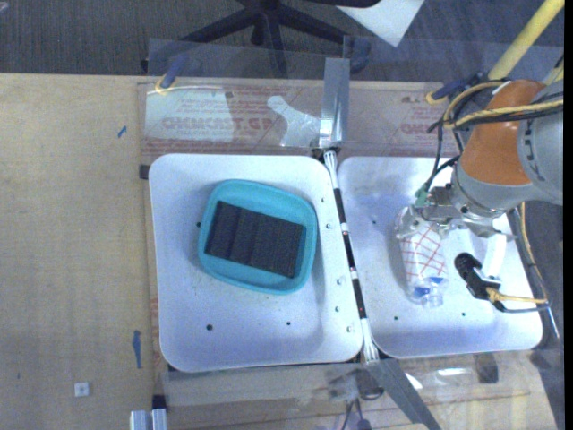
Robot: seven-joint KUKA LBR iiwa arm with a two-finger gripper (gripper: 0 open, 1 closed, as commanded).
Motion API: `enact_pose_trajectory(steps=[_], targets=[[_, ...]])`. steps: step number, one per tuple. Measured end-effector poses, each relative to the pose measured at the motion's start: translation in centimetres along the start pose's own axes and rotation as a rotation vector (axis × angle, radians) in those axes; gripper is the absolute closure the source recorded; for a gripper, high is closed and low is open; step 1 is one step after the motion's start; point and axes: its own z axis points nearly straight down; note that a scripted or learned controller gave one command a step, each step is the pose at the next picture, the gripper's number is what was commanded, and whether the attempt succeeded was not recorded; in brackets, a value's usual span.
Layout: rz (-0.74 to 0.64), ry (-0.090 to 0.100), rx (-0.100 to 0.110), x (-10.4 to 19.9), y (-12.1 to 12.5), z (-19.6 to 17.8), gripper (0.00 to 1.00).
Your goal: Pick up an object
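Red-checked cloth (pixel 423 251) in right bin (pixel 385 321), hand (pixel 428 211) lowered onto it

Teal tray (pixel 215 211); perhaps red-checked white cloth (pixel 422 251).

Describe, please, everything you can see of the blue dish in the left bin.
The blue dish is a shallow rectangular tray with rounded corners, light blue, plastic by its look. A dark, flat, ribbed pad fills its inside. It lies flat and slightly turned, near the middle of the left bin, a little toward the far side. It rests on the bin's white floor, apart from the walls. Nothing else touches it.
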Motion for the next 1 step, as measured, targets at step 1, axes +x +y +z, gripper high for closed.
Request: enact_pose_trajectory(steps=[1], targets=[[-0.298,0.001,0.005,3.28,2.51,-5.22,1.00]])
